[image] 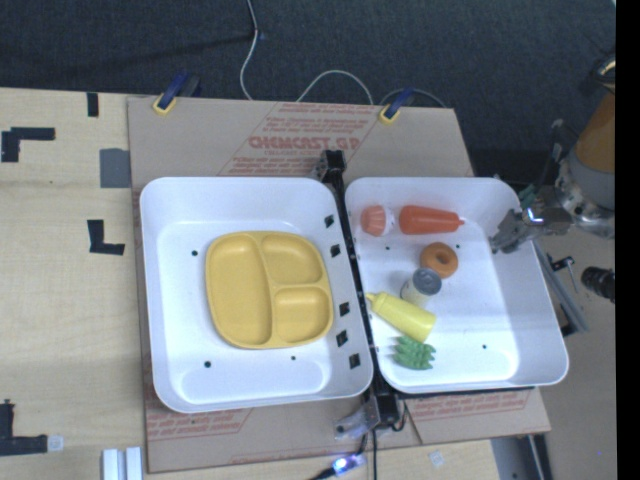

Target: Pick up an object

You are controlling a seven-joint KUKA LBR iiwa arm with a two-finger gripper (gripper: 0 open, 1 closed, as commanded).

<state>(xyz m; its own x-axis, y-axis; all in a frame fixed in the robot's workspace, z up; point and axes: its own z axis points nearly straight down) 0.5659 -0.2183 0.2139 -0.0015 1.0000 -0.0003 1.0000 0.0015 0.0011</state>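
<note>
Two white bins sit side by side on a sheet of cardboard (300, 133) that covers part of the surface (60, 268). The left bin (170, 218) holds a yellow plate (268, 289) with three compartments, lying flat near its middle.

The right bin (520, 338) holds the small things, all gathered toward its left half. At the back lies a carrot (430, 219), orange-red, set across the bin. Just to its left, near the dividing wall, is a pale pink ball (374, 220). In front of the carrot sits a donut (438, 260), orange-brown with a hole in the middle. A small grey cup (422, 286) stands just below and left of the donut, close enough that they may touch. A yellow bottle (402, 314) lies tilted in front of the cup, its narrow end pointing toward the dividing wall. A green leafy toy (414, 354) lies nearest the front wall, just beside the bottle's thick end.

The gripper (508, 232) is over the bin's right rim, at the level of the carrot, with the arm (590, 168) reaching in from the right. It is small and dark here, and whether it is open or closed cannot be told. Nothing is seen between its tips. The carrot's right end points toward it, with bare bin floor between the two; the donut lies a little further, to the gripper's lower left.
</note>
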